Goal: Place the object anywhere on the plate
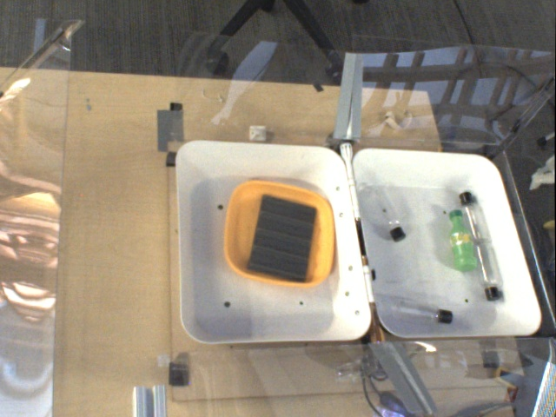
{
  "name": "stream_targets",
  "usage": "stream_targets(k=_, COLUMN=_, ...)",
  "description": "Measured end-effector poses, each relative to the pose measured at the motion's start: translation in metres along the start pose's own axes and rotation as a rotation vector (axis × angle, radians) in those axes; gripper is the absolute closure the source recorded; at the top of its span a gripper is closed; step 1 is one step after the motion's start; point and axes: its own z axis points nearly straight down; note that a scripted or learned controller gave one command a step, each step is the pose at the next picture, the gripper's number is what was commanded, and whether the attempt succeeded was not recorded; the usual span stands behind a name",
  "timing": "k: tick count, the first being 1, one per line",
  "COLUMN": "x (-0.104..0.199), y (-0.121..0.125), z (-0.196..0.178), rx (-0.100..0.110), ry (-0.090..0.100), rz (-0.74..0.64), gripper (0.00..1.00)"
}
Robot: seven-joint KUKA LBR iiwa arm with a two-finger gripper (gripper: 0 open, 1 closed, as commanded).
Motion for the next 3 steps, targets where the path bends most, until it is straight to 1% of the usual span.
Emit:
stream_targets(k=1, x=-0.0008, y=-0.0005, z=0.0003, rx=-0.002, ry=0.0, rz=-0.427, gripper=0.0)
stream_targets(k=2, x=0.0074, y=0.0053, z=0.0014, rx=-0.005, ry=0.0, rz=-0.621, gripper=0.0)
stream_targets(k=3, x=0.0075, y=0.0055, z=0.0009, rx=-0.003, ry=-0.001, rz=-0.805, gripper=0.0)
